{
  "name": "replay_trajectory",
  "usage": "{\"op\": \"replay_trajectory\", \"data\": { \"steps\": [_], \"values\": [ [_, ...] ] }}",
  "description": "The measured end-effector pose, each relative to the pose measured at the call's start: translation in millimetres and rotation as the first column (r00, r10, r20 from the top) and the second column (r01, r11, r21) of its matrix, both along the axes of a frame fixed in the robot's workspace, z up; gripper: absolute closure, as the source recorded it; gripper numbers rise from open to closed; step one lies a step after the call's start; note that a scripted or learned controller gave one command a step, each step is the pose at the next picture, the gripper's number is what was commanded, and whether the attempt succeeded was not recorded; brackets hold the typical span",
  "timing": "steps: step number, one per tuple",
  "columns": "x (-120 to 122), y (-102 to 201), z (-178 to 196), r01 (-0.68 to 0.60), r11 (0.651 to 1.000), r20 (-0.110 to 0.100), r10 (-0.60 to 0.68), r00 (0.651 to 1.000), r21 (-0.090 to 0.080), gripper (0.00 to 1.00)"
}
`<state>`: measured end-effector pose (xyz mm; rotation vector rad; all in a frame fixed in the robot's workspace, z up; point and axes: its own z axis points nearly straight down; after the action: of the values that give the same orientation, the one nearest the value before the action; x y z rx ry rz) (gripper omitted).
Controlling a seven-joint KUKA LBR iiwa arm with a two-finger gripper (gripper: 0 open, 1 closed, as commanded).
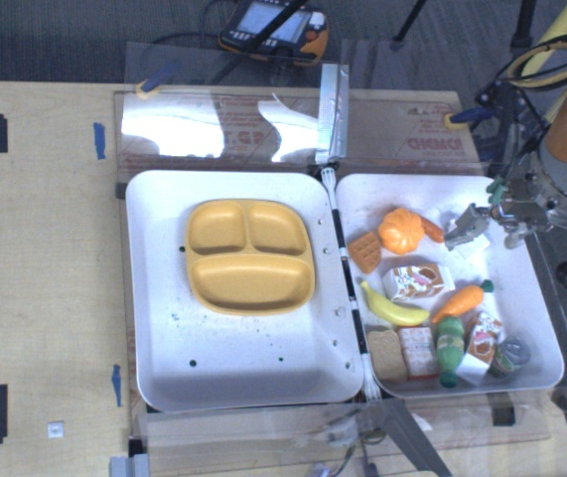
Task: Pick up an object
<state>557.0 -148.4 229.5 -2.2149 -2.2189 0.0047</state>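
The right bin [531,296] holds several toy foods. An orange pumpkin-like fruit [400,230] lies near the back, and an orange cracker [366,251] lies to its left. A wrapped snack [417,281] sits mid-bin, next to a yellow banana [394,308] and a carrot [459,301]. At the front are a green bottle [449,351], a bread slice [387,354] and a pink wafer [417,352]. My gripper [465,228] hangs over the back right of this bin, just right of the orange fruit, and I see nothing in it.
The left bin [154,296] holds a yellow divided plate [250,254]. A metal divider [331,117] and clear panels stand behind the bins. A small packet [484,338] and a grey can [509,352] lie in the right bin's front right corner.
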Motion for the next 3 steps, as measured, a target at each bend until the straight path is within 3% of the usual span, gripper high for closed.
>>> {"op": "replay_trajectory", "data": {
  "steps": [1, 2, 3],
  "values": [
    [0.0, 0.0, 0.0, 0.0, 1.0, 0.0, 0.0, 1.0, 0.0, 0.0],
    [63.7, 3.4, -130.4, -0.022, 1.0, 0.002, 0.022, 1.0, -0.001, 0.0],
    [-33.2, -20.8, -143.5, -0.05, 0.999, 0.007, 0.05, 0.999, -0.003, 0.0]
  ]
}}
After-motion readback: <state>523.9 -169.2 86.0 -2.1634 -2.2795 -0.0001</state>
